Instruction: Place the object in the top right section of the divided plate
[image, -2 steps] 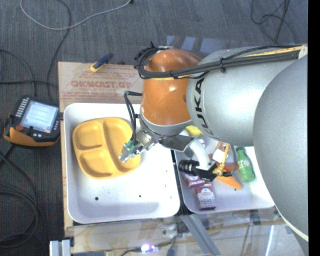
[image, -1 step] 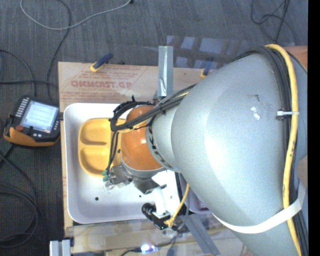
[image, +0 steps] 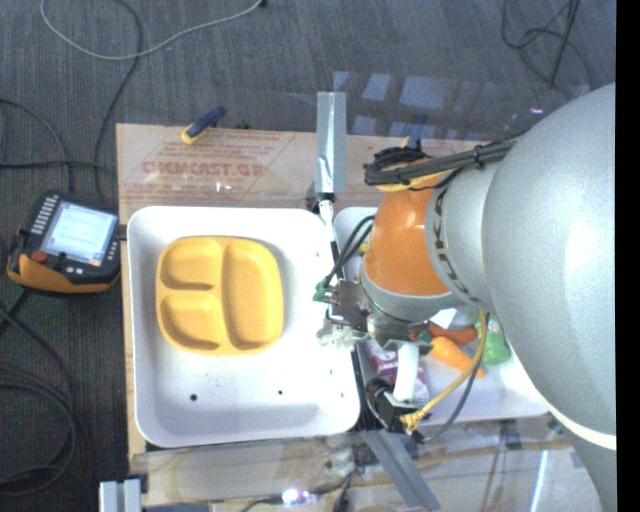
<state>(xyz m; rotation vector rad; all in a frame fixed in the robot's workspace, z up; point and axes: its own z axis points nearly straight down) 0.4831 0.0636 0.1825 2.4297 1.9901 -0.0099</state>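
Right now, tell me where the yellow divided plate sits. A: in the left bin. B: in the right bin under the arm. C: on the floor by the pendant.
A: the yellow divided plate lies flat inside the left bin, apart from the arm.

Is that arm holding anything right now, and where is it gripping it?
It cannot be told: the arm hangs over the right bin, covering its own end effector. The yellow plate sits in the left bin.
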